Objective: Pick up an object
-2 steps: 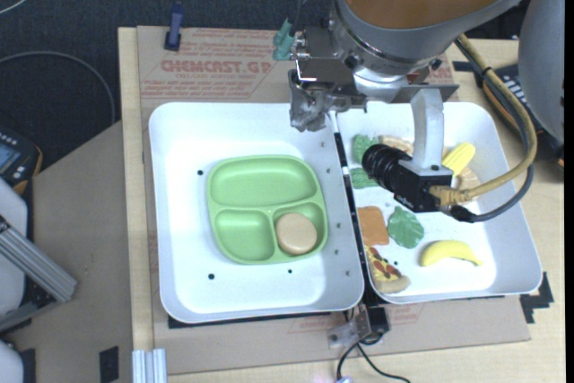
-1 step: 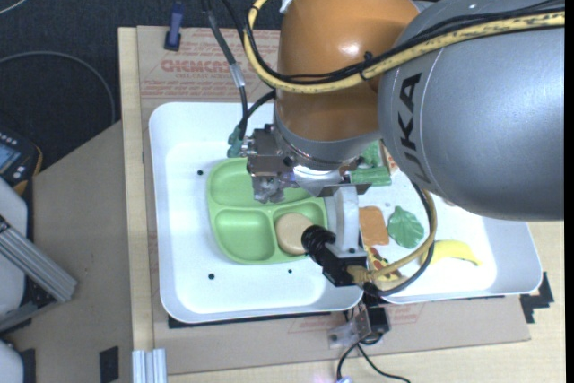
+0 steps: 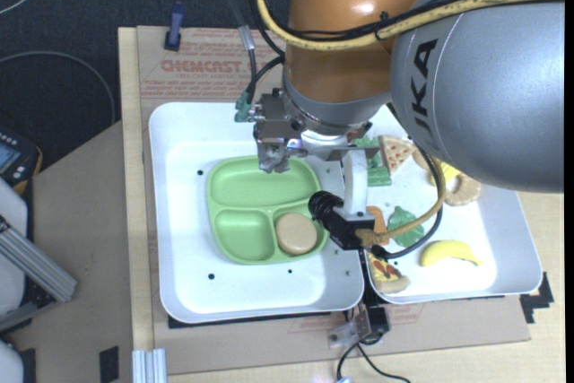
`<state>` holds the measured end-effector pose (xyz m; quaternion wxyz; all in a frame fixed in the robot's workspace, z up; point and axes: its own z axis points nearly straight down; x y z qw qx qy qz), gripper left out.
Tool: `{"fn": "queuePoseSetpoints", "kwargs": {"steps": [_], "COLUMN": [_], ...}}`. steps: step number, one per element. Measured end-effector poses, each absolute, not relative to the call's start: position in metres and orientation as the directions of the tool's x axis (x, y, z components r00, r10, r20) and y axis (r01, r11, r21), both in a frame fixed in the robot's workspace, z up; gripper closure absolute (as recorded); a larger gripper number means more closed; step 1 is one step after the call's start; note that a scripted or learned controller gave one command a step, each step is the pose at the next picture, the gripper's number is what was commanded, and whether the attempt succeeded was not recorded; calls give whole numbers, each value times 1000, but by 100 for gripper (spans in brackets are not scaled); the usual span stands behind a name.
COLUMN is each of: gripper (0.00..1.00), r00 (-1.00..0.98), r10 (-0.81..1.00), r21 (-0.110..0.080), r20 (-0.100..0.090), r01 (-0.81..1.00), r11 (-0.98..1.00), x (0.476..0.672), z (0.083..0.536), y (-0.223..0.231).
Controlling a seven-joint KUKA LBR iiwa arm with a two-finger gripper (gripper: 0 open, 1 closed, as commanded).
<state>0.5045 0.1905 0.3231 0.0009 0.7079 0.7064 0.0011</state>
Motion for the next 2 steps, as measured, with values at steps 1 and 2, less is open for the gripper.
{"fn": "queuePoseSetpoints", "kwargs": {"steps": [1,2], "gripper": [100,100], "r00": [10,-6], "r10": [1000,1000], "r21": [-11,11], "r20": [-6,5], "r01": [1000,1000], "r11": [-10,6], "x": [477,491], "z": [242,338], "y": [104,158]}}
